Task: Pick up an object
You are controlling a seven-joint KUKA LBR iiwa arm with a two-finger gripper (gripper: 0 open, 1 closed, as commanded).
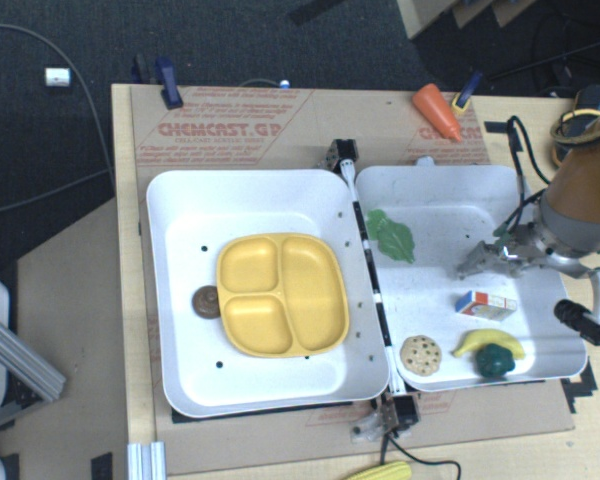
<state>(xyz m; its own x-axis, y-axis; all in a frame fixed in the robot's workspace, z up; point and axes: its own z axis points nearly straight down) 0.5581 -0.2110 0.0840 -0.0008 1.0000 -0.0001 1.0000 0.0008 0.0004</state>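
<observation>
Board (220,128) reads "CHEMCAST GP" (faintly, it seems); gripper (477,261) hovers.

The yellow plate (282,295) hides part of a brown disc (206,301) at its left rim. The end effector's (477,260) finger spacing is unreadable.

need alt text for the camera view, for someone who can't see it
A grey robot arm reaches from the right, its gripper above the right bin, which holds a green leaf, a small carton, a cookie, a banana and a green ball. The left bin holds a yellow divided plate beside a brown disc.
</observation>
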